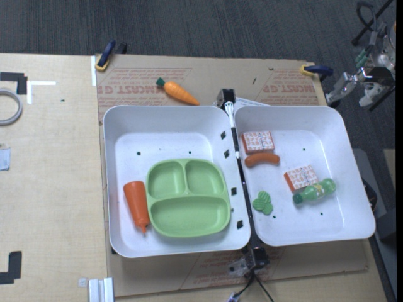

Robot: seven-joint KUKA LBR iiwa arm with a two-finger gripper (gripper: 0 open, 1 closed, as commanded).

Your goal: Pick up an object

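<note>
We saw two white bins side by side. In the left bin (119, 131), a green divided plate (187, 197) lay near the front edge, with an orange carrot-like piece (136, 204) just beside it by the left wall. The right bin (327, 124) held two patterned boxes (258, 141) (301, 177), a sausage (261, 160), a green bottle (315, 191) and a green leafy piece (263, 202). A toy carrot (178, 91) lay on the cardboard behind the left bin.

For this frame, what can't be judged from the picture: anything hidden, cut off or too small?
- Gripper, camera view: small at the right edge, partly cut off; finger state unreadable.
- Printed faces of the two small boxes: too small to read.
- Green bottle: one end tucked against the lower box; whether they touch is unclear.
- Green leafy piece: too small to identify.
</note>
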